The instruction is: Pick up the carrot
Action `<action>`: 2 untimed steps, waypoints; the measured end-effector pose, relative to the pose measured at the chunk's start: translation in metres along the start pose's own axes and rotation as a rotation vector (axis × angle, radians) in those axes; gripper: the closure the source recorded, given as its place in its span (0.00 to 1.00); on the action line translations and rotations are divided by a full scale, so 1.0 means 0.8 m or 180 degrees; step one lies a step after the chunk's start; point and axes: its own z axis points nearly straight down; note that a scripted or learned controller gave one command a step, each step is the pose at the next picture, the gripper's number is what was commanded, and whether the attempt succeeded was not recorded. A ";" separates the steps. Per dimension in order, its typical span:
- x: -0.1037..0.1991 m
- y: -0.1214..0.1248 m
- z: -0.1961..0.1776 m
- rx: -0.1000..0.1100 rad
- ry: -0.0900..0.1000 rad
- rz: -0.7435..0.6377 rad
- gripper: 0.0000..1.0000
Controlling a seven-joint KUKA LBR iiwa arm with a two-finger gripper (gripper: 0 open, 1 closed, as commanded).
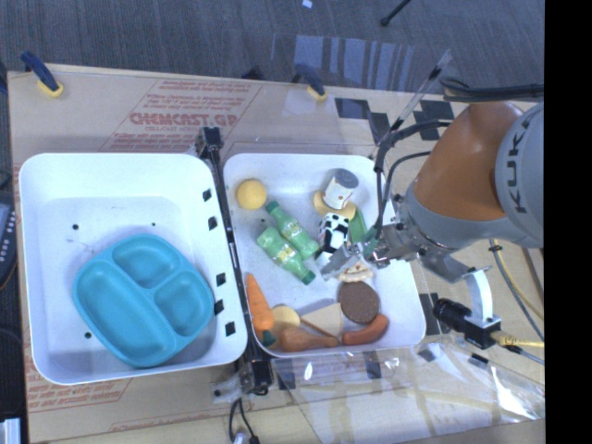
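Over the right bin (393, 178), the end effector (356, 259) reaches in from the right and sits low among the clutter near the bin's middle. How far its fingers stand apart cannot be told, and nothing can be seen held between them. It lies just beside a black-and-white cow toy (334, 232) and just far of a brown round disc (358, 302). To its left lie two green bottles (289, 240), with a yellow ball (250, 193) farther off. Well apart from the end effector, to its near left, the carrot (259, 302) lies against the bin's left wall, close to the near left corner. A blue divided plate (141, 299) rests in the left bin (55, 183).
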 end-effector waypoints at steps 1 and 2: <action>0.034 0.010 0.180 -0.0033 -0.0013 0.0644 0.00; 0.106 0.044 0.052 -0.0039 -0.0021 -0.0333 0.00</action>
